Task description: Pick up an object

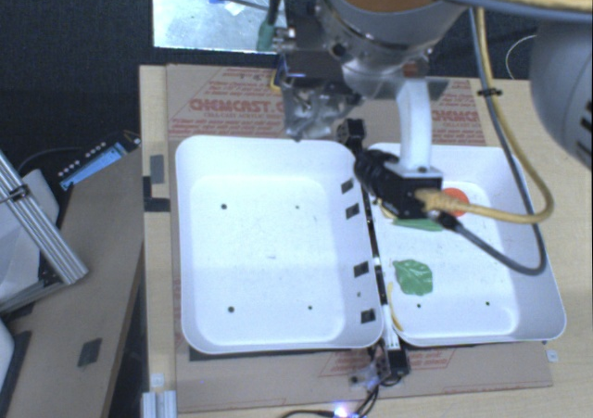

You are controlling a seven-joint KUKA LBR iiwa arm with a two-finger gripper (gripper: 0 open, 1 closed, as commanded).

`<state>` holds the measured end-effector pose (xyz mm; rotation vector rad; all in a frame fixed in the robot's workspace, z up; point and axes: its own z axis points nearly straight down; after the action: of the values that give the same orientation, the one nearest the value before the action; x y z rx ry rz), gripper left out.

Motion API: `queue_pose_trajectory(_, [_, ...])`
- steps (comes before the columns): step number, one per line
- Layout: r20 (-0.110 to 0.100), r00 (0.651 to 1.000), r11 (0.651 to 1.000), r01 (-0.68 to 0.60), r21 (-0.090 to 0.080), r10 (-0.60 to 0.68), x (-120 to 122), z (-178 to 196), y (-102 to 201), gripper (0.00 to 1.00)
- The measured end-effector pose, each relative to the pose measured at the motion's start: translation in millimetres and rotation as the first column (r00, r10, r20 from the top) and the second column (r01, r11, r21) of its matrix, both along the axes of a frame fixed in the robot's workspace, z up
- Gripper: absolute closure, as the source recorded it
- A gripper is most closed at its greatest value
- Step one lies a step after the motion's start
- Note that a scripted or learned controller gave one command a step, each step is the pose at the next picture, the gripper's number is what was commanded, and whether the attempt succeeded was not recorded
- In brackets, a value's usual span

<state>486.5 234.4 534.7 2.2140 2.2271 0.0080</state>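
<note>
My gripper (pixel 310 118) hangs over the back edge of the left bin (pixel 269 249), near its far right corner, and looks blurred. In the right bin (pixel 500 310) a small crumpled green object (pixel 413 276) lies near the middle, close to the divider. A flatter dark green piece (pixel 419 222) lies further back, partly under the robot's wrist hardware. Beside it an orange-red object (pixel 457 196) peeks out. Nothing can be seen between the gripper's fingers.
Both bins rest on a brown cardboard sheet (pixel 232 101) with red lettering. Black clips (pixel 359 270) run along the seam between the bins. Aluminium rails (pixel 37 231) and a blue-black device (pixel 93 162) sit off the bench at the left.
</note>
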Motion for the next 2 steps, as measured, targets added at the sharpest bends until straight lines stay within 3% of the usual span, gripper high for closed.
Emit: queue_pose_trajectory(2, [-0.003, 1.000, 1.000, 0.000, -0.002, 0.000, -0.1, 0.1, -0.1, 1.00])
